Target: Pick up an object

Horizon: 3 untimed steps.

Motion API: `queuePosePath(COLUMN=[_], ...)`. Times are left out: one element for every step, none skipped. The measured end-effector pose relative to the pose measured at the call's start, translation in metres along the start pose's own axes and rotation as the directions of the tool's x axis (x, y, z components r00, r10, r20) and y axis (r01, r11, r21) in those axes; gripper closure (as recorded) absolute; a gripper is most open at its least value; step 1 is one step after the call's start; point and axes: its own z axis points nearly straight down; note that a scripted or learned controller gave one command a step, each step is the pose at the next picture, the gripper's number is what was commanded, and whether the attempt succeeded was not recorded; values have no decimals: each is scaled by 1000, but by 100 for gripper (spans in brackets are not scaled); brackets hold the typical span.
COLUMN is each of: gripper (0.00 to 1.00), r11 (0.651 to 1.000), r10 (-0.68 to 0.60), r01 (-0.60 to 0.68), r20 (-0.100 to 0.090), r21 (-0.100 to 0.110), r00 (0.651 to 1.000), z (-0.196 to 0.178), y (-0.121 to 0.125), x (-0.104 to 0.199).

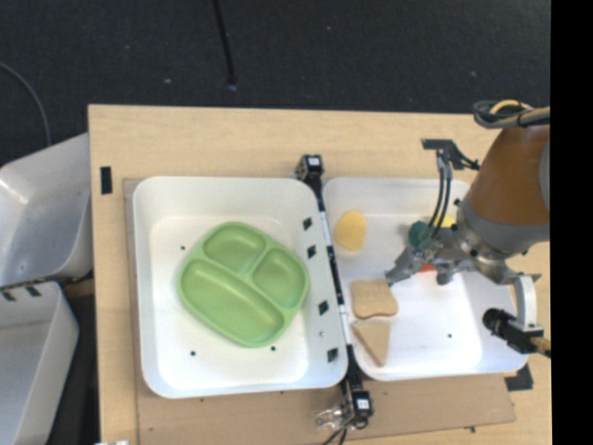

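- We find the left bin [148, 360] holding a green divided plate [243, 284], lying flat with its long axis on a diagonal.
- We find the right bin [435, 364] holding a yellow round piece [350, 230] near its left wall, and two tan bread-like slices [373, 298] touching at its lower left.
- The arm [508, 188] hangs over the right bin, hiding its right part; a teal item [422, 233] and something red show beside the hand [424, 265].
- Whether the hand is open or closed, we cannot tell.
- Both bins sit on the tabletop [278, 137].

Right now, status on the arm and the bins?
Gripper low in right bin, nothing seen held. Yellow piece, two tan pieces lie loose. Green tray in left bin.
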Motion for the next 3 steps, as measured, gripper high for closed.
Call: queuePosePath(gripper=[0, 0, 0], r11=[1000, 1000, 1000], r10=[-3, -1, 2], r01=[3, 1, -2], r20=[2, 2, 3], r21=[-15, -10, -14], r00=[1000, 1000, 1000], z=[-7, 49, 96], y=[3, 4, 5], x=[0, 9, 8])
